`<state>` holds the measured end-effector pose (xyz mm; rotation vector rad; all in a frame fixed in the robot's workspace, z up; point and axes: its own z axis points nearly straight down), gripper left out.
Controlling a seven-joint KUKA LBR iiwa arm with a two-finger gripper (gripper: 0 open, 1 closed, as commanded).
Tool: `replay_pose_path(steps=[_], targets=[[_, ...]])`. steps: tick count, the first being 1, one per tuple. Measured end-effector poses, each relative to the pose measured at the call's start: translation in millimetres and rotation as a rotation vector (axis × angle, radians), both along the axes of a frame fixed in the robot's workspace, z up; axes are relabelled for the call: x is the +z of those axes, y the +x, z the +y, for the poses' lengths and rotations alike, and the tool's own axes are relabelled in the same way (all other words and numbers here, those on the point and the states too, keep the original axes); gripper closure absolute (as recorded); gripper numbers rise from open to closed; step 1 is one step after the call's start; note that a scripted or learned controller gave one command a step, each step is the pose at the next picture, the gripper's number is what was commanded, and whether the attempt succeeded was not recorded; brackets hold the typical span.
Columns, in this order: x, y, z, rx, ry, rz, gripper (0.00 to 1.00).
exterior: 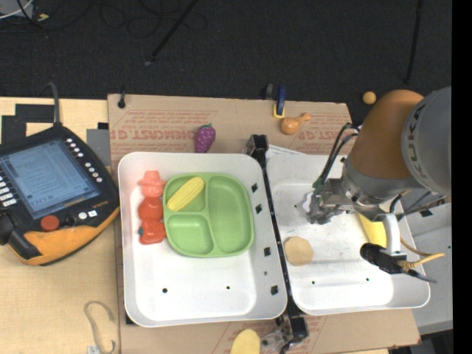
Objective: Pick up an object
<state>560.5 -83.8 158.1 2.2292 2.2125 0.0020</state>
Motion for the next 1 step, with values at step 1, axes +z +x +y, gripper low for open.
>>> replay_pose_path(steps=[1], targets=[[61.6,2.3,4.6,0.007,0.000,-0.001,1.00]])
